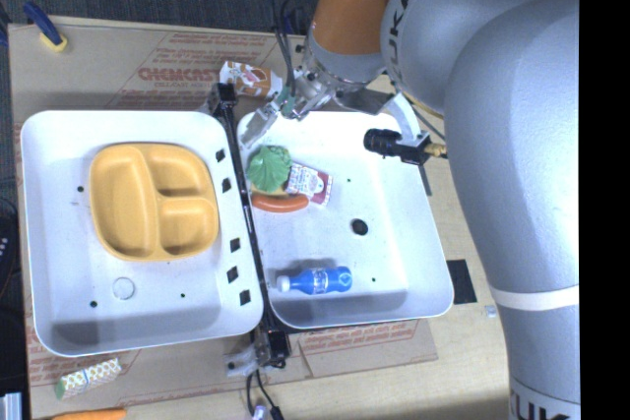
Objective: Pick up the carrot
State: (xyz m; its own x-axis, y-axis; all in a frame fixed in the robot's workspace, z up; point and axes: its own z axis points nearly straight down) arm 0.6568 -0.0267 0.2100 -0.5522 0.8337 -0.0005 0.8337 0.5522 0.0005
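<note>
The carrot is a short orange piece lying flat in the right bin, near its left wall. A green leafy vegetable lies just behind it and touches it. A red and white packet rests against the carrot's right end. My gripper hangs over the back left corner of the right bin, behind the green vegetable and well apart from the carrot. Nothing shows in its grasp.
A blue bottle lies near the right bin's front wall. The left bin holds a yellow divided tray. A small packet lies on the cardboard behind the bins. The arm's grey bulk covers the right side.
</note>
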